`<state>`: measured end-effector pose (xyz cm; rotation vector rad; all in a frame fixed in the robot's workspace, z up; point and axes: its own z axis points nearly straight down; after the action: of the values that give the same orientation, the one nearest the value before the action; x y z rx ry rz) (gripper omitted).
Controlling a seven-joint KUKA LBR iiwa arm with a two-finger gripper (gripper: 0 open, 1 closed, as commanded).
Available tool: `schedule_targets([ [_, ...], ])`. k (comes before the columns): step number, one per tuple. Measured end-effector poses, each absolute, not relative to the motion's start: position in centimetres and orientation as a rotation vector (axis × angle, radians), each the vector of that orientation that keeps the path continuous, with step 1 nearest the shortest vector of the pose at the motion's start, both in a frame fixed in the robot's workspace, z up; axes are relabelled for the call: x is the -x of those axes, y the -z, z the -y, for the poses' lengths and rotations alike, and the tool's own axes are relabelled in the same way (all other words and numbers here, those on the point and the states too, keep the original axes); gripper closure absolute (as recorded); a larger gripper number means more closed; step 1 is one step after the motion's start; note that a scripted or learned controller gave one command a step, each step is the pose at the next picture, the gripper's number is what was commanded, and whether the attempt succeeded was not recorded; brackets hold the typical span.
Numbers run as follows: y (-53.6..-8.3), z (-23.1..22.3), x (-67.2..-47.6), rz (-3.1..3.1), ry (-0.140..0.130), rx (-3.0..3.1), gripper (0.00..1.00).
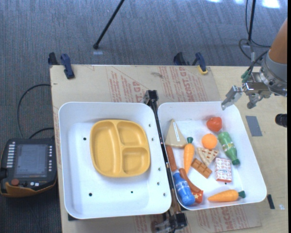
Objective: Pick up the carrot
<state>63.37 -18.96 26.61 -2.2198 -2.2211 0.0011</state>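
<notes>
The gripper (242, 93) hangs above the bench (111, 81) just past the far right corner of the right bin (254, 152), its jaws spread open and gripping nothing.

Two carrots lie in that bin. One carrot (188, 157) rests near the middle, green top pointing away, with a wedge-shaped sandwich piece (175, 134) touching its far left side and a brown chocolate bar (201, 168) just beside its near right. The second carrot (226, 195) lies lengthwise along the near rim, green top to the right, with bare white floor on its far side.

An orange ball (209, 141), a red tomato (214, 124) and a green bottle (228, 147) crowd the far right part, a red and white carton (223, 169) sits nearer, and a blue bottle (183, 190) lies at the near left corner.

The left bin (75, 178) carries a yellow divided plate (120, 147), with open white floor all around it.
</notes>
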Motion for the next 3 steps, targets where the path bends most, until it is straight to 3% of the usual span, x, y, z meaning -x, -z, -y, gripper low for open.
schedule_targets([
  [1, -8.8, 19.3, -64.3, 2.133, -0.004, 2.299, 0.00],
  [2, -8.8, 16.2, -59.9, 2.078, -0.002, 2.352, 0.00],
  [3, -9.8, 16.2, -59.9, 2.071, -0.001, 2.355, 1.00],
])
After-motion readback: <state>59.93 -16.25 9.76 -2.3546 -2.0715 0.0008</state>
